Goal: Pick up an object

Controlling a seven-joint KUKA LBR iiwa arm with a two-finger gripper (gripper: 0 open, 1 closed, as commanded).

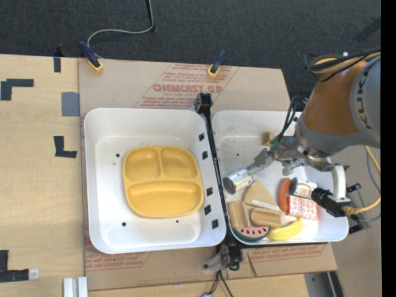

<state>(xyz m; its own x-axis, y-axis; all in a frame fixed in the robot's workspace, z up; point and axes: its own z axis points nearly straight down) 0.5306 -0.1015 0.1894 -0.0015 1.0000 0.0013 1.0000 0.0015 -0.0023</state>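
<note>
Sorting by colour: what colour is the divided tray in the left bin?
Yellow; the divided tray shows clearly in the camera view.

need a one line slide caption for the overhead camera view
KUKA arm's gripper reaches over toy food in the right bin; a yellow divided plate sits in the left bin.

Left bin (99,166): a yellow plate (163,181) with three parts.
Right bin (247,125): silver can (237,181), watermelon slice (250,232), banana (286,230), red-and-white box (303,206).
Arm (337,107): above the right bin.
Gripper (263,159): just above the can.
</note>
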